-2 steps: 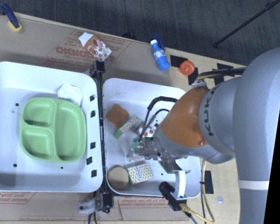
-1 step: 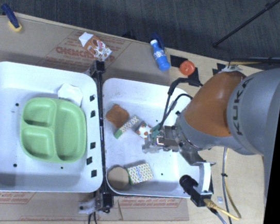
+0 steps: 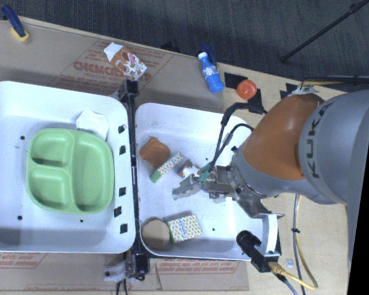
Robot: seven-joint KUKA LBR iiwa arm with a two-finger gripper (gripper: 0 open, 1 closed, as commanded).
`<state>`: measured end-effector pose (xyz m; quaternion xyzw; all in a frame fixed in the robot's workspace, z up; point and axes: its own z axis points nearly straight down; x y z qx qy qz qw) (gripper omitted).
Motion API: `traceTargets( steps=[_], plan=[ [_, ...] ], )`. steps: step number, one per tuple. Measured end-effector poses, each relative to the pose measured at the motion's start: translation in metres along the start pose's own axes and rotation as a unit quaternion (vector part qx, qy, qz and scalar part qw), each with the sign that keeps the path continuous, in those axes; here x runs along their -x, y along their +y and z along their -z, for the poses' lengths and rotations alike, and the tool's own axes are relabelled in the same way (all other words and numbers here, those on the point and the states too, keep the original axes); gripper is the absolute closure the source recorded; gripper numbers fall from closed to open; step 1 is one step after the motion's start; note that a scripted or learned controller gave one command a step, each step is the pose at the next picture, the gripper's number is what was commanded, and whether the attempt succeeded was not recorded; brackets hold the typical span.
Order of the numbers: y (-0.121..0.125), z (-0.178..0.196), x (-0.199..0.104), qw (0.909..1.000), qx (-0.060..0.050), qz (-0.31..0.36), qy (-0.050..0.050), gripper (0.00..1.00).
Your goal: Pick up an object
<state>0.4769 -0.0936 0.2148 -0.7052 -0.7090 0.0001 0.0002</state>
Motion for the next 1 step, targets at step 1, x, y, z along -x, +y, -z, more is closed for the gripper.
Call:
traceTargets(
  steps=[1],
  plan=[
    [0.0009,0.0802,-0.0464,1.0,0.001,0.001,0.0,0.0]
  ],
)
